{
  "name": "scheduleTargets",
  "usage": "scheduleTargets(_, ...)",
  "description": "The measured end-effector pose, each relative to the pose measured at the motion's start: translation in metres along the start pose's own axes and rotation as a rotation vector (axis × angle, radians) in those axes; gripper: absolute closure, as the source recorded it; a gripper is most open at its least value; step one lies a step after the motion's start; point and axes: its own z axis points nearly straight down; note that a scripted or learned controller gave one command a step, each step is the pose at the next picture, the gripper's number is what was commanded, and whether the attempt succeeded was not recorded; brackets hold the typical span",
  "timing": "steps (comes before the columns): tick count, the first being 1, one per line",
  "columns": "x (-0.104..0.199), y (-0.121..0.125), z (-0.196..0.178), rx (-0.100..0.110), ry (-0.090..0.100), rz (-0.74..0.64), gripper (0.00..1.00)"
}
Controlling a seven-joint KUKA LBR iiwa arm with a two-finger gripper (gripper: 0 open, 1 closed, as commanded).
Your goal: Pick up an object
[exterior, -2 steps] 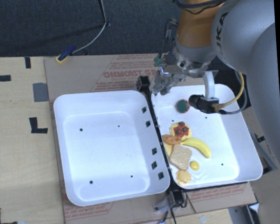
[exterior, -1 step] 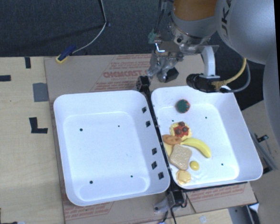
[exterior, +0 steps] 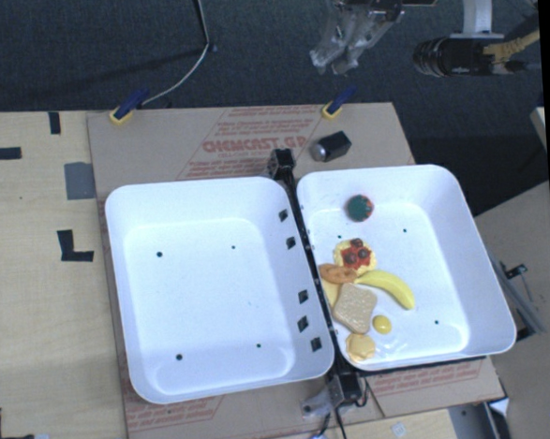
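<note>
We see the things to be picked lying in the right bin (exterior: 443,202), gathered toward its 8 o'clock part, close to the wall it shares with the left bin (exterior: 138,270). A yellow banana (exterior: 390,286) lies at a slant near the bin's middle. Just at 10 o'clock from it sits a small pizza piece with red toppings (exterior: 355,253), and touching that at its 7 o'clock edge is a brown, sausage-like piece (exterior: 336,274). A tan slice of bread (exterior: 355,308) lies at 7 o'clock from the banana, touching or nearly touching it. At 5 o'clock from the bread is a small yellow round piece (exterior: 383,324), and at 6 o'clock a pale yellow lump (exterior: 361,347) by the bin's near wall. Apart from this cluster, at 12 o'clock from it, a dark green ball with a red patch (exterior: 360,207) rests alone.

The claw (exterior: 340,54) hangs well away from all of these, at 12 o'clock beyond the bins and past the counter (exterior: 37,306), over the dark floor (exterior: 75,40). It is blurred, and we cannot tell how its jaws stand; we see nothing held in it.

A small black object (exterior: 330,146) lies on the brown board (exterior: 241,141) under the bins, just beyond the right bin's far wall.
</note>
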Motion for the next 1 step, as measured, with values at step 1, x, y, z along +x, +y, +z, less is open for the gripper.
scheduleTargets(1, 0.0887, -0.053, 0.0077, 0.019, 0.0, -0.007, 1.0)
